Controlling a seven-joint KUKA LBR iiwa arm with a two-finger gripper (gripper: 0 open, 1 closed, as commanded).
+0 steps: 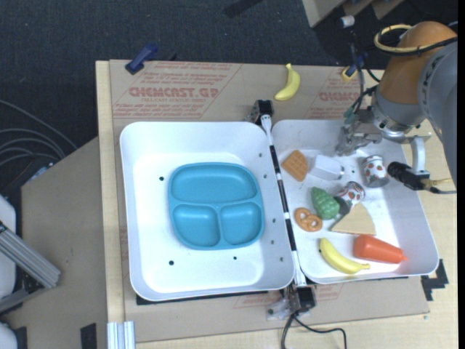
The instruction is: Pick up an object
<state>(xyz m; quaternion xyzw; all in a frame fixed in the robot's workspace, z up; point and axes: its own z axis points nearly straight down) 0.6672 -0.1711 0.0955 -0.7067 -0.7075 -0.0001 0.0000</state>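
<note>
Gripper [354,138] hung over far part of rt bin [421,227], near its back wall, arm coming in from upper rt w/ orange band above wrist. Couldn't tell how it stood; nothing visibly in it, and couldn't tell if it touched bin floor.

Nearest item: small white block [327,168], just below-left of gripper, apart from it. Waffle-like cracker [296,164] sat just left of the block, close to the bin divider. Small white-and-red spotted piece [374,169] lay just below-rt of gripper. A similar spotted piece [352,192] lay further below, touching the green veg [325,203], broccoli-like. Pretzel [308,219] sat left of and below the green one, near divider. Pale wedge [354,224], cheese-like, lay well below gripper, its tip toward the spotted piece. Orange carrot [378,249] and banana [341,257] were at near end of bin, farthest from gripper, side by side, carrot overlapping the wedge's edge.

Well left of gripper: left bin [145,195] w/ blue divided plate [216,204] in the middle. Second banana [288,85] lay outside bins on the cardboard [182,89], up-left of gripper.
</note>
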